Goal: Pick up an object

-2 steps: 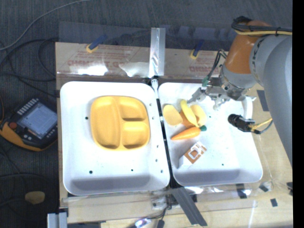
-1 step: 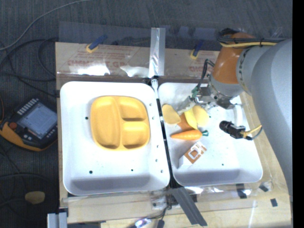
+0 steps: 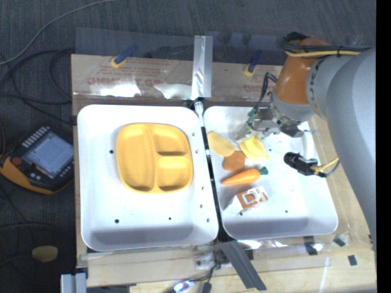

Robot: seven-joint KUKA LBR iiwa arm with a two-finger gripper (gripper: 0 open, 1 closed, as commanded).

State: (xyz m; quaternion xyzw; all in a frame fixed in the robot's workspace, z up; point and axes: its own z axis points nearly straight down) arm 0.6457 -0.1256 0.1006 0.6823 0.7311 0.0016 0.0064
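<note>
Camera view: gripper [image 3: 259, 129] low in right bin [image 3: 317, 209], directly above yellow wedge [image 3: 253, 148]; finger state cannot be told. Carrot [image 3: 242, 176] lies near, mid-bin, beside orange chunk [image 3: 233, 161]. Carrot likely light, rigid, smooth; grasp across thick middle.

Bench [image 3: 85, 78] bears left bin [image 3: 91, 182], right bin [image 3: 311, 206].
</note>
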